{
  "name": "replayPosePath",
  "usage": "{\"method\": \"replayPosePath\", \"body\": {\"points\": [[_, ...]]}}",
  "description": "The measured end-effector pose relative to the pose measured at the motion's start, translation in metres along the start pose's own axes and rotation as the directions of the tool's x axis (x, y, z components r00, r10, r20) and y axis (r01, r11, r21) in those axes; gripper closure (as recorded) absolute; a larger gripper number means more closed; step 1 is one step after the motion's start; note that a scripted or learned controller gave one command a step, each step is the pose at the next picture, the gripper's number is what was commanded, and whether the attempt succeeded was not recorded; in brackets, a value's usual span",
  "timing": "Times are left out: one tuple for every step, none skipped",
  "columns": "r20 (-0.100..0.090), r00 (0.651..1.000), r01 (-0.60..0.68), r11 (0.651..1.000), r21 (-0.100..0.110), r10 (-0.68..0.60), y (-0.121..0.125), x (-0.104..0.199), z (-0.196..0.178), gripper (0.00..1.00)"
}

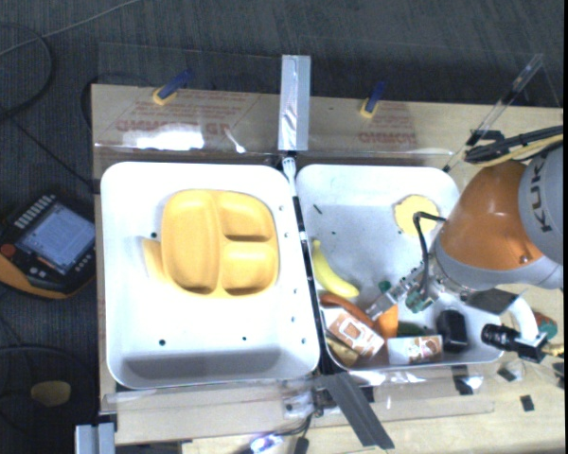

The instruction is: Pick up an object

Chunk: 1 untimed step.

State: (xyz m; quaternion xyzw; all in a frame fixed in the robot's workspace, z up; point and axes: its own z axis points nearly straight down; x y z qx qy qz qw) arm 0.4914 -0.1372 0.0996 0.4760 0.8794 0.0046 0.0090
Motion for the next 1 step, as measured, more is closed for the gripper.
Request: {"method": "replayPosePath", "body": {"points": [[-0.008,0.979,-0.205,0.979,0.021,0.205,0.1047,0.0255,-0.0811,1.00]]}}
